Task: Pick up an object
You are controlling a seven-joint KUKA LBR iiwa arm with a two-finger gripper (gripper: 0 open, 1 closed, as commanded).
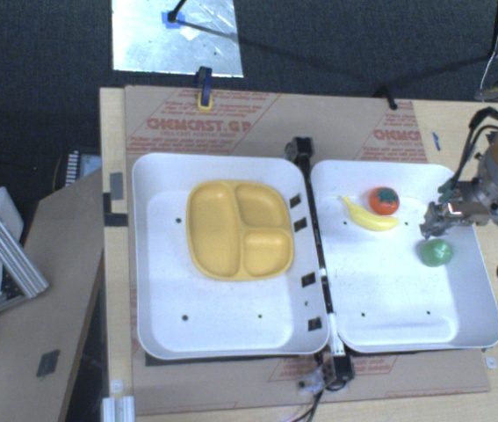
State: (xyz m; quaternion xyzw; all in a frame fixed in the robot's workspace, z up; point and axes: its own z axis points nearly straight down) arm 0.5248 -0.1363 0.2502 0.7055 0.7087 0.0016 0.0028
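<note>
Yellow: 1 banana, 1 plate

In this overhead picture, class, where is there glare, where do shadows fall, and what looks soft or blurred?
Camera view: glare on the metal sheet at the top; soft shadows beside the banana and green ball; the gripper looks slightly blurred; the white bins are evenly, brightly lit.

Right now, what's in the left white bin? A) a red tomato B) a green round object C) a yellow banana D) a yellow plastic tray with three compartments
D: the yellow plastic three-compartment tray lies in the left white bin, while the yellow banana, red tomato and green round object sit in the right white bin.
</note>
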